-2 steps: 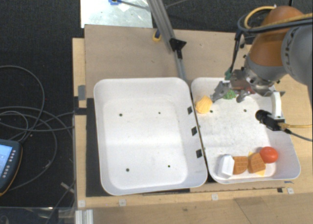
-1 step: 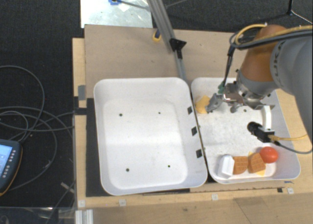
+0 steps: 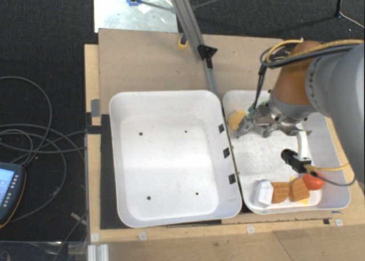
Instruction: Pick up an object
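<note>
From the overhead camera view: reaching in from the right, a grey arm with the gripper low over the right bin, at that bin's far left corner. Hard against its tip, a small yellow piece, close to the wall shared with the left bin. Cannot tell how wide the gripper stands, nor whether anything is in its hold; wrist and orange band cover most of it from above.

Along the near edge of the same bin, well apart from the gripper: a white block, two orange wedges side by side and touching, and a red piece just beside them.

Judging by look alone, probably a light toy or foam item, that yellow piece: small, rounded, perhaps a little slick, not fragile. Best taken across its narrow middle, from above, though crowded by the corner wall on one side. Likely to skid away or tip if nudged off-centre.

Hidden or unclear: the yellow piece's right side, behind the gripper; its true shape, too small to read; the red piece's near side, crossed by a yellow cable.
</note>
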Action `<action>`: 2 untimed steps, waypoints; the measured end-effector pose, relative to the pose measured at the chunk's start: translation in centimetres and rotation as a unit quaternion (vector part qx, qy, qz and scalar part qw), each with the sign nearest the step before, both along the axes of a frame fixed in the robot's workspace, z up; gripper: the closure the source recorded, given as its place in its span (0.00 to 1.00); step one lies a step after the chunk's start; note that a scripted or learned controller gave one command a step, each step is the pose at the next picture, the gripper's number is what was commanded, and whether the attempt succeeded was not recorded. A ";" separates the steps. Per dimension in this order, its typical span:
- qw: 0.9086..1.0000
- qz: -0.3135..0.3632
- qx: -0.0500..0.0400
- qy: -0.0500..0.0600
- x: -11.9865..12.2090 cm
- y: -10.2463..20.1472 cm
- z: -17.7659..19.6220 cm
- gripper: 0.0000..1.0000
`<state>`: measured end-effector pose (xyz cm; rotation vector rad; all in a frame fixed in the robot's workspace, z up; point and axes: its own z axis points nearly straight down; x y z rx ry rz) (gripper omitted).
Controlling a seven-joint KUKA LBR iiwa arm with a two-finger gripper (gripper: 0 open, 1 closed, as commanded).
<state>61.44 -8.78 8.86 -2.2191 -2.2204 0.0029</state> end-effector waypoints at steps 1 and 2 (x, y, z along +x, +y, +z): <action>1.000 -0.001 0.000 -0.003 0.2 0.0 1.4 1.00; 1.000 -0.001 -0.001 -0.005 -0.6 -0.4 6.8 1.00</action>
